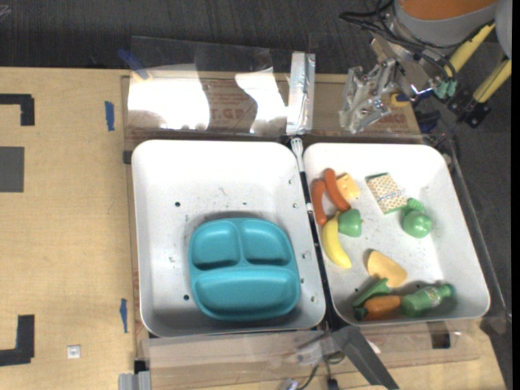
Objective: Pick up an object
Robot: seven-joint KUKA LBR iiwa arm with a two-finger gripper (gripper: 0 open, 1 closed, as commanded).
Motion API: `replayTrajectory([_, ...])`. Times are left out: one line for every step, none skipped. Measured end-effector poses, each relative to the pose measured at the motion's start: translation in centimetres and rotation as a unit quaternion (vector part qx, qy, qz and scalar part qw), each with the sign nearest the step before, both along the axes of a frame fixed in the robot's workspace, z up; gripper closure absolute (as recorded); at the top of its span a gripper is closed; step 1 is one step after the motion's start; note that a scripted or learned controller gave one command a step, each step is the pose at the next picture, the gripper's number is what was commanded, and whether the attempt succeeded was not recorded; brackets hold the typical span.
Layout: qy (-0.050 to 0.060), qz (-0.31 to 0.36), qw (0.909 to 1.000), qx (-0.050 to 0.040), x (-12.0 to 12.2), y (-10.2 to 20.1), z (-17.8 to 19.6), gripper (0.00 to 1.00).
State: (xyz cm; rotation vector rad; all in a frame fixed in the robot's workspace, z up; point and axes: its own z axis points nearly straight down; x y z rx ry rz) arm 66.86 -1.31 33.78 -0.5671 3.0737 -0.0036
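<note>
Grey arm point(443, 23) with orange band, yellow and black cables, silvery metal claw point(363, 104).

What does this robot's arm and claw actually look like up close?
The arm is grey with a broad orange band above the wrist. Black cables and yellow fittings hang around it. The gripper at its tip is shiny bare metal, built from thin silvery parts.

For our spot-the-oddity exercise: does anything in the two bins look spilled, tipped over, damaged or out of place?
Nothing stands out. The teal divided tray lies flat in the left bin. The toy foods, among them a banana, are scattered loosely in the right bin, all within its walls. The hand sits above the far rim, outside the bins.
</note>
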Motion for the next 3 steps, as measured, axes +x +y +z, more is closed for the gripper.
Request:
replayTrajectory([0.006,-0.017,0.9998,0.0013,-0.1,0.1,-1.6,1.0])
replayTrajectory([0.006,0.024,0.9997,0.0,-0.1,-0.5,-2.8,1.0])
replayTrajectory([0.008,0.063,0.998,-0.0001,-0.2,-3.2,-9.1,1.0])
